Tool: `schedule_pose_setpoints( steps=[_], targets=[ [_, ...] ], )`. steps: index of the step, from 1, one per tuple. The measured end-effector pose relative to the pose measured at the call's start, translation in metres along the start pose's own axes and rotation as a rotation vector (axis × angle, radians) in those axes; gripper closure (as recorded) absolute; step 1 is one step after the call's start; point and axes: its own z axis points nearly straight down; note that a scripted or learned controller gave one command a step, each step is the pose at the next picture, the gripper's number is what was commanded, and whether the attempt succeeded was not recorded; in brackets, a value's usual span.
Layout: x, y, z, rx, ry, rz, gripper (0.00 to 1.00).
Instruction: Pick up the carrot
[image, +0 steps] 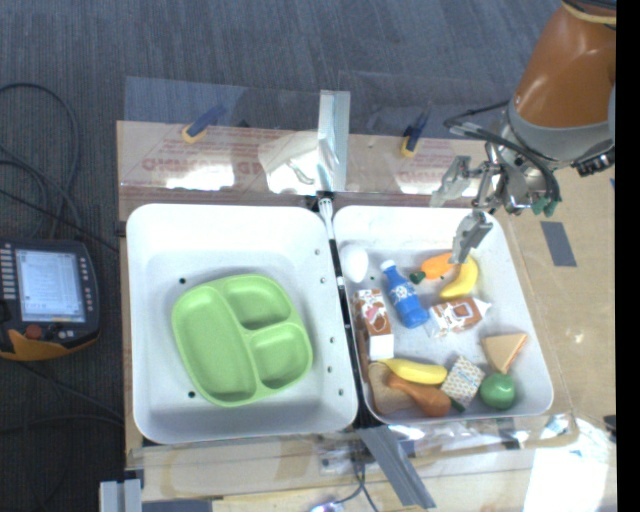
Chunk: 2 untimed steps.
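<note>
The carrot (437, 266) is a small orange piece with a green stub at its left end. It lies in the upper part of the right bin (535, 330), touching a yellow banana (461, 281) on its right. My gripper (467, 240) hangs just above and to the right of the carrot, over the banana's top end. It points down and to the left from the orange-banded wrist (565, 70). I see nothing held in it.
Around the carrot lie a blue bottle (405, 294), a white egg (355, 263), snack packets (461, 315), a second banana (417, 372), a green ball (497, 390) and a tan wedge (505, 349). The left bin (150, 250) holds a green divided plate (240, 335).
</note>
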Motion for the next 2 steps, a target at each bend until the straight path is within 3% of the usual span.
schedule_pose_setpoints(
  steps=[1, 2],
  targets=[
    [0.005, -0.041, 0.107, -0.003, 0.011, 0.079, 0.0],
    [-0.022, -0.06, 0.185, 0.002, -0.006, 0.062, 0.0]
  ],
)
